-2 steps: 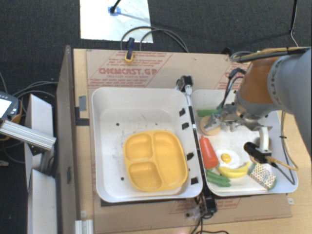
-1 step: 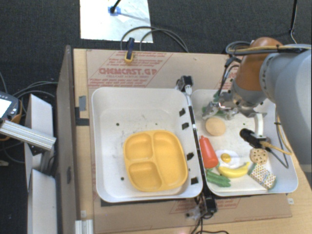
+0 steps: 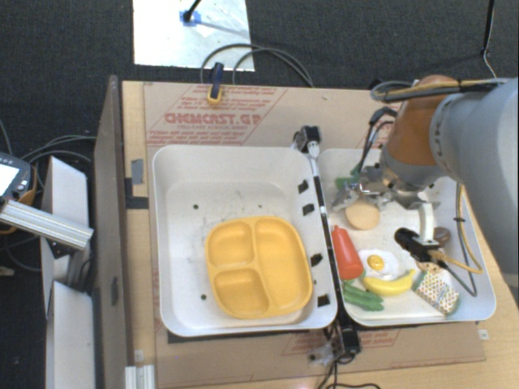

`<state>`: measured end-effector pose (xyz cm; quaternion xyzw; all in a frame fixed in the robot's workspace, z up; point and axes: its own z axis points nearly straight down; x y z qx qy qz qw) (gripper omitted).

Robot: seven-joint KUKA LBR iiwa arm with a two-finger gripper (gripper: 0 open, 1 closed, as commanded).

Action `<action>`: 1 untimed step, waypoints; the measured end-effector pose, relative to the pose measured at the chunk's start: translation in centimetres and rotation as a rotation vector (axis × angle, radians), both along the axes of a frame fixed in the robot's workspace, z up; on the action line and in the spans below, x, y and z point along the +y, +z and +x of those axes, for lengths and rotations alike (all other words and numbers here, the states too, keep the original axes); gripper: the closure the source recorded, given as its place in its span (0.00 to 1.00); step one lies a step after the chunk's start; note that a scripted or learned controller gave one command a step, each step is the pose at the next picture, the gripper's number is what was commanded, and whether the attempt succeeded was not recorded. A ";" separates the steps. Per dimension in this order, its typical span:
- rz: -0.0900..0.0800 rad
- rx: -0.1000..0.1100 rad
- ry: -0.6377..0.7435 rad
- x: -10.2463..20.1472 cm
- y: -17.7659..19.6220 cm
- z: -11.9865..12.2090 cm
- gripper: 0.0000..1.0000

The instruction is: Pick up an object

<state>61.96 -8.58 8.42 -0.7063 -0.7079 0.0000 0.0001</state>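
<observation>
My gripper (image 3: 366, 193) hangs low over the far left part of the right bin (image 3: 478, 298), just above a beige rounded lump (image 3: 362, 216). Whether it touches the lump is unclear. In front of the lump lie a red pepper (image 3: 346, 253), a fried egg (image 3: 377, 261), a yellow banana (image 3: 388, 284) and a green pod (image 3: 362, 297). A pale waffle-patterned piece (image 3: 438, 290) lies at the bin's near right. The grey arm with its orange band (image 3: 413, 132) reaches in from the right.
The left bin (image 3: 178, 185) holds a yellow divided tray (image 3: 258, 266) in its near right part. A small brown thing (image 3: 440, 236) lies by the right bin's right side. The wall between the bins (image 3: 318, 217) runs close to the left of the gripper.
</observation>
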 end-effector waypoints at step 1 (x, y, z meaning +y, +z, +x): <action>0.000 -0.006 0.001 -0.1 1.2 0.2 1.00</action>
